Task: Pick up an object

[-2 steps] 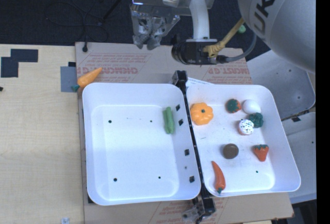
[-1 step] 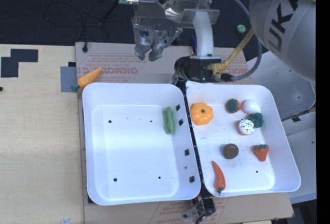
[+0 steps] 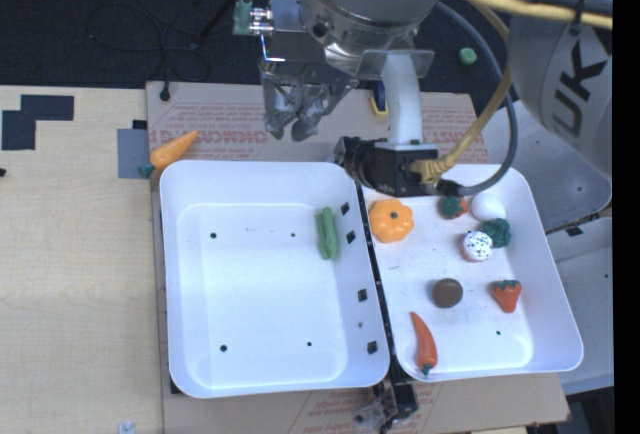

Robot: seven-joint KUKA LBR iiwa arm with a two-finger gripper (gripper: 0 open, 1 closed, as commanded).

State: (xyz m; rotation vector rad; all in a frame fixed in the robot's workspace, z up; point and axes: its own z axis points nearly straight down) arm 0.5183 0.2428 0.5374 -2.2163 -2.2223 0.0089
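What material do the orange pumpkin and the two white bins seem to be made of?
Orange pumpkin: probably moulded toy plastic, with an even colour and a soft sheen.
Left bin and right bin: probably thin formed plastic, smooth and slightly glossy, with rounded rims. The view cannot confirm either.

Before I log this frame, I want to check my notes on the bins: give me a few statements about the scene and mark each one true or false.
1. The green pod lies in the left bin. True.
2. The orange pumpkin sits in the left bin. False: it is in the right bin, near the divider.
3. A carrot lies outside both bins, on the bench by the left bin's far corner. True.
4. The red chili pepper is clamped in the gripper. False: it lies on the right bin's floor, near its front edge.
5. The brown ball rests in the right bin. True.
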